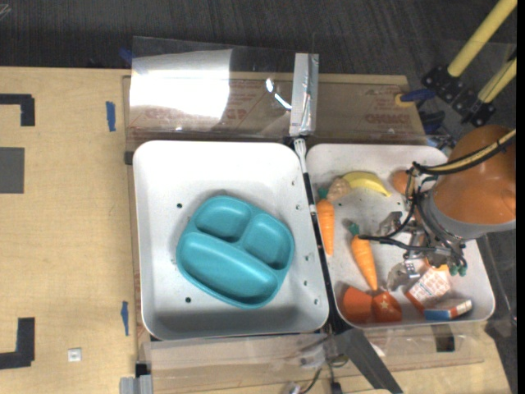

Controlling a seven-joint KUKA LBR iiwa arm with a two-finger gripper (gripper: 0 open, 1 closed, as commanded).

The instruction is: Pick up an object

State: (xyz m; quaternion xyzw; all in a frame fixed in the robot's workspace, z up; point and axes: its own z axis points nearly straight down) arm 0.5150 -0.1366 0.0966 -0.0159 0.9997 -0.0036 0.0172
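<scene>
Nearby, around the jaws (426,257), state unclear: two carrots (363,258), banana (366,183), red-white packet (430,286); teal tray (235,249) well left.

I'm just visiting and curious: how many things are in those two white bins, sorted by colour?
Teal: 1, the divided plate in the left bin.
Orange: 2, two carrots in the right bin.
Yellow: 1, a banana.
Red-orange: 1, a piece at the front.
White and red: 1, a small packet.
Total: 6 that I can tell apart; more may be hidden under the arm.
</scene>
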